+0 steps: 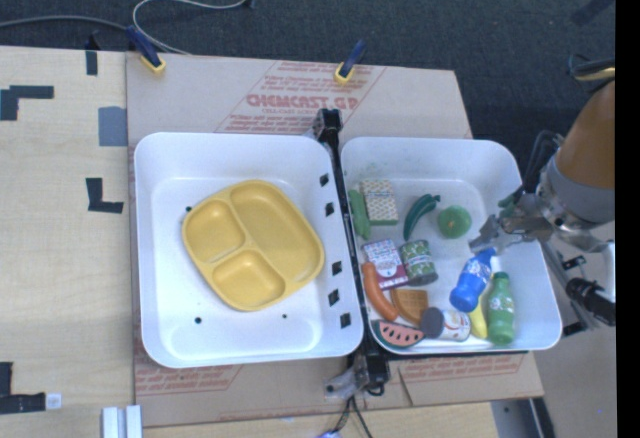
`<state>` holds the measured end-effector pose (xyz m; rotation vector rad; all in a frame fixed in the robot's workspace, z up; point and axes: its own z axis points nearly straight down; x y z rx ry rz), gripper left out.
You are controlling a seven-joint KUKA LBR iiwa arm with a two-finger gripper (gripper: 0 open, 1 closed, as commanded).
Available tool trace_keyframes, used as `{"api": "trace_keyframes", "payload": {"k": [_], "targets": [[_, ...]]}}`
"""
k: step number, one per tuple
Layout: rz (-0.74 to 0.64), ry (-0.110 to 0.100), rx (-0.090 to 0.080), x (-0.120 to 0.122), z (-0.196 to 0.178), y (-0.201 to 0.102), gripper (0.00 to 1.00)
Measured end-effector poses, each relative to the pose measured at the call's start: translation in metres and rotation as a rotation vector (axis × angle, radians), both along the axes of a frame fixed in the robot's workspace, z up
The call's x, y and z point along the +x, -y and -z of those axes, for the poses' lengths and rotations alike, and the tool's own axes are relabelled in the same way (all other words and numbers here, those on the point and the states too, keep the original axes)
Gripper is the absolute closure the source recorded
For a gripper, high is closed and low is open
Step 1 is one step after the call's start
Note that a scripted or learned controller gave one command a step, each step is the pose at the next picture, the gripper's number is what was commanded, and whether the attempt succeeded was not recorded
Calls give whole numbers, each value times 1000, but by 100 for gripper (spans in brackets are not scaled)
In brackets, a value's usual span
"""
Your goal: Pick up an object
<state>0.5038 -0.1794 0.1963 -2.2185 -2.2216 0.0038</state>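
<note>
Gripper (497,231) sits low over the right edge of the right bin (500,158), arm coming in from the right, orange band (590,141) visible above the wrist. Fingers point left toward the toy pile. Finger spread is not readable at this angle, and nothing is clearly seen between them, so no confirmed hold.

Closest item: blue bottle (468,288), tilted, its white cap end just under or beside the fingertips; contact looks possible, can't confirm. Green bottle (500,306) lies just right of it, touching or nearly so.

Other right-bin contents: green apple (454,220) near the gripper, green pepper (420,214) left of it, small can (418,261) mid-bin, beige block (379,200) toward the back, red-and-white carton (383,261), hot dog (375,291), watermelon slice (398,333) against the front wall.

Left bin (160,226) holds a yellow divided tray (252,244), lying flat, rotated a bit, well apart from the gripper.
</note>
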Motion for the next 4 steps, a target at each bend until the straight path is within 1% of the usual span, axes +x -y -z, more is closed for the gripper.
{"api": "trace_keyframes", "payload": {"k": [1,2,3,4], "targets": [[0,-1,1,0,0,0,0],[0,1,0,50,112,24,0],[-1,8,-2,37,111,31,0],[-2,6,-2,37,104,31,100]]}}
